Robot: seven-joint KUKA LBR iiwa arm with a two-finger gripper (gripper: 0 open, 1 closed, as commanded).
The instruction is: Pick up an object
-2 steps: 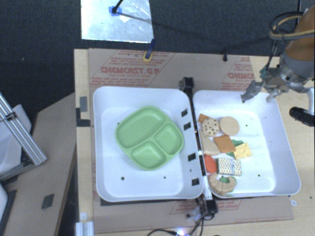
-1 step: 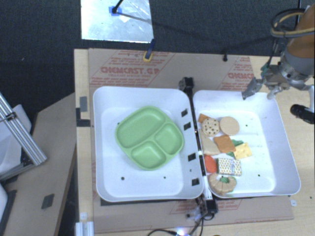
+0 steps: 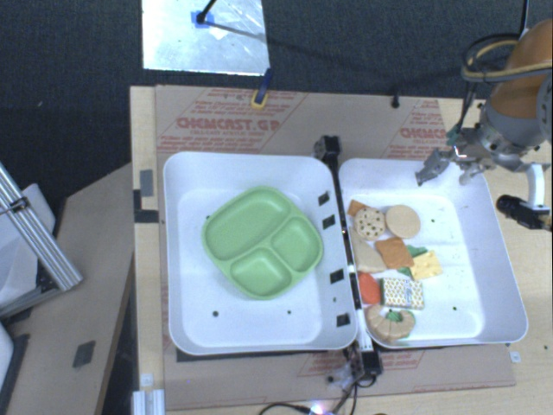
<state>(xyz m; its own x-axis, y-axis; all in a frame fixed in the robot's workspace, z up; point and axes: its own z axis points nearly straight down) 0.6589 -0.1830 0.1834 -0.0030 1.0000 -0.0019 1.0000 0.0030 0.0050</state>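
Resting in the left white bin (image 3: 186,318) is a green three-compartment plastic tray (image 3: 262,242). Small flat toy food pieces (image 3: 390,262) cluster along the right white bin (image 3: 484,266)'s left side. Above its far edge hovers the gripper (image 3: 449,169), fingers spread, holding nothing.

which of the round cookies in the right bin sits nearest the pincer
The plain tan cookie, farthest right of the round ones. The pincer hangs above the bin's far right corner; the chocolate-chip cookie lies to its left, farther off.
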